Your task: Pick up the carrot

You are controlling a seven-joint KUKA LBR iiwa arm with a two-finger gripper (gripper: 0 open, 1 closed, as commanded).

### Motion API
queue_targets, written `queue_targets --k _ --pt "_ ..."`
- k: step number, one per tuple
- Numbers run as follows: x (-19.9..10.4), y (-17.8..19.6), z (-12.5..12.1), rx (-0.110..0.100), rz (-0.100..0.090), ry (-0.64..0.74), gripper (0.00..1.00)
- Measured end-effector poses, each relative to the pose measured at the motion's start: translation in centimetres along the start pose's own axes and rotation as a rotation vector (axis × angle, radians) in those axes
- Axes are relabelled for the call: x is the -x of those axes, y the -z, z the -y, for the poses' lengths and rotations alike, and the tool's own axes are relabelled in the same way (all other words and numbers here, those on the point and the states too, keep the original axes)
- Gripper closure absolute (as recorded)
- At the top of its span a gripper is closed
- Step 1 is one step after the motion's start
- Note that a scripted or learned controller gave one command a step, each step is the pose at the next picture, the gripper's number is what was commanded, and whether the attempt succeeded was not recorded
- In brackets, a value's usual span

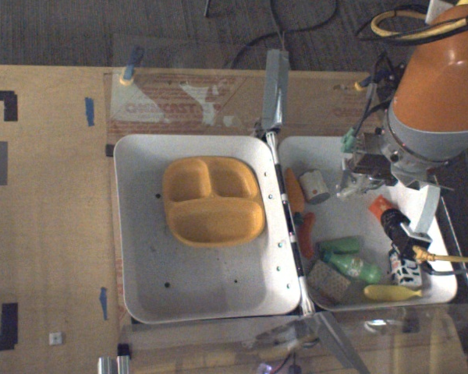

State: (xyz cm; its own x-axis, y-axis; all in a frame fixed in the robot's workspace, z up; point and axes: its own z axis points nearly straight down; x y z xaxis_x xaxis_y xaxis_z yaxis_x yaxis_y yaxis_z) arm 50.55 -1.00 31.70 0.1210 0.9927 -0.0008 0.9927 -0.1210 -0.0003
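Orange and slim, the carrot (pixel 294 191) is seen against the right bin's (pixel 444 291) left wall. It is judged light, stiff, smooth; mid-length is advised. The gripper (pixel 357 184) hangs nearby; its opening cannot be told.

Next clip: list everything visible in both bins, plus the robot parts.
Divided plastic plate: 1, yellow-orange, left white bin.
Slim orange carrot: 1, right white bin, by its left wall.
Red pepper-like piece: 1, just below the carrot.
Small cylindrical can: 1, grey-white, right of the carrot.
Green vegetables: 2, lower middle, right bin.
Grey textured block: 1, bottom edge.
Yellow banana: 1, bottom right.
Black-and-white spotted toy: 1, above the banana.
Orange-red piece: 1, near the claw.
Claw: 1, metallic, above right bin, right of the can.
Arm: 1, orange and grey, from the right.
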Motion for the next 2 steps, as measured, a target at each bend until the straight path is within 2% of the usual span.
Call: queue_targets --k 1,2 --pt "-1.5 -10.0 2.3 -0.001 -0.001 0.278 1.00" --pt "-1.4 -9.0 2.1 0.002 -0.001 0.275 1.00"
